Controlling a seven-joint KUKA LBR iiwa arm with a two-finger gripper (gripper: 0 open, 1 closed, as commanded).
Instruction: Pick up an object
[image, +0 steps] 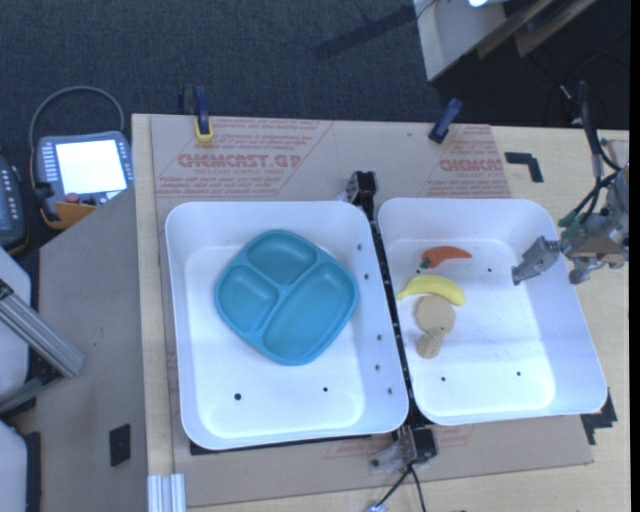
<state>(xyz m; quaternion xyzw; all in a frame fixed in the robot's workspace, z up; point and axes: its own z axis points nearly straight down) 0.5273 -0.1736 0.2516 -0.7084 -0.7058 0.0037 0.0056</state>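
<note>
Two white bins side by side on my bench, seen from the overhead camera view; left bin (200, 400) holds one thing, a blue divided plate (287, 297) with three compartments, lying flat a little up from the bin's middle, none of its compartments holding anything I can see; right bin (500, 390) holds three small things grouped near its left wall; orange carrot (447, 255) with a green tip lies uppermost, roughly crosswise; yellow banana (433, 289) sits just below it, curved, close to the carrot but I read a thin gap between them; tan mushroom-shaped piece (433, 325) is under the banana, its round cap touching or nearly touching the banana's lower edge, its stem pointing down toward the bin's near side; I can't tell touching from just apart at this resolution.

Gripper (530, 262) comes in from the right, over the upper right part of the right bin, near that bin's right wall; well apart from the three pick candidates, bare bin floor between; nothing between its fingers that I can see; whether the fingers are apart or together I cannot tell, the tip is small and blurred; wrist hardware and cables sit at the right edge behind it.
</note>
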